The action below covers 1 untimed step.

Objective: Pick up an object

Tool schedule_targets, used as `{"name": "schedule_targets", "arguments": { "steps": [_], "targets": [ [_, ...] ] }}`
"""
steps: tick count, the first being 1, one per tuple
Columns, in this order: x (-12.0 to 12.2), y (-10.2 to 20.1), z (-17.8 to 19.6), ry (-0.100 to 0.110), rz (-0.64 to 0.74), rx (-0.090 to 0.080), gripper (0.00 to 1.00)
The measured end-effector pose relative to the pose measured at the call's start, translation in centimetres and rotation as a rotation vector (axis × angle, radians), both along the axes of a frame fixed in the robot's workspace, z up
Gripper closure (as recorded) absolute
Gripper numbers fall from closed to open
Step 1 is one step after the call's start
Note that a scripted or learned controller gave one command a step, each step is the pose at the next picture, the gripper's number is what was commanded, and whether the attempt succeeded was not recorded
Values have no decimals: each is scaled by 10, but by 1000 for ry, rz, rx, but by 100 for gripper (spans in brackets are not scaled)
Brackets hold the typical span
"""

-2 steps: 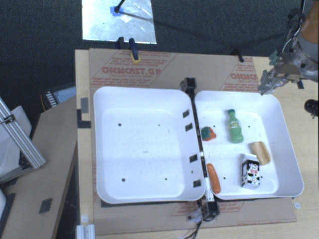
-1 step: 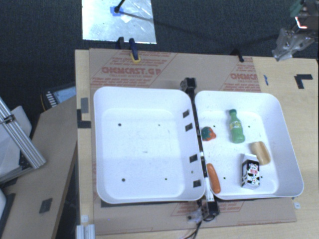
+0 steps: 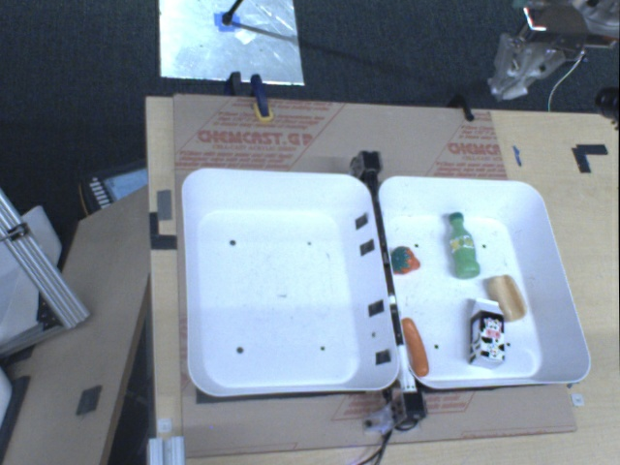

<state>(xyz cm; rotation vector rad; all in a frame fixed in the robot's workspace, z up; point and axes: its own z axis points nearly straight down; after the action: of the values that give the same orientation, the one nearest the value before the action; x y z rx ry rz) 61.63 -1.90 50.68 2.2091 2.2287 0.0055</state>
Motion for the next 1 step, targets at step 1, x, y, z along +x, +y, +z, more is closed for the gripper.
{"name": "schedule_targets", "arguments": {
  "steps": [1],
  "targets": [
    [15,31,-175,18,-1,1,100]
  ]
}}
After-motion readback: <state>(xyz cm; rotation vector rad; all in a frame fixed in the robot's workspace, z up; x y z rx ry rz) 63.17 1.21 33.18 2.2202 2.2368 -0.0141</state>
